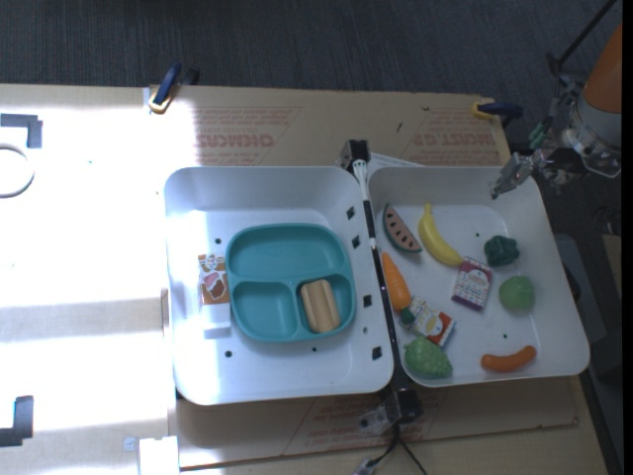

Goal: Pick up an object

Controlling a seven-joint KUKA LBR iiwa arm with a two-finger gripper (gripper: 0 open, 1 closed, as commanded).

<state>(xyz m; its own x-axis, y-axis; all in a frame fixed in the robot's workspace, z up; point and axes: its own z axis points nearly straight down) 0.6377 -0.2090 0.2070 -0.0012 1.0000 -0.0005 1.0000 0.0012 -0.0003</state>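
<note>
The right bin [554,236] holds several toy foods. These include a watermelon slice [401,231], a banana [438,237], an orange carrot [396,282], a dark green broccoli [501,251], a green lime [515,293], a pink carton [472,285], a small snack packet [432,323], a leafy green piece [427,358] and an orange pepper [508,359]. My gripper [508,180] hangs over the bin's far right corner, just above the rim. It is apart from every object, and nothing is seen in it.
The left bin [188,216] carries a teal divided plate [290,282] with a bread roll [318,305] in one compartment. A small printed card [213,278] lies beside the plate. Brown cardboard [257,132] lies under both bins. Blue clamps [164,89] sit at the far edge.
</note>
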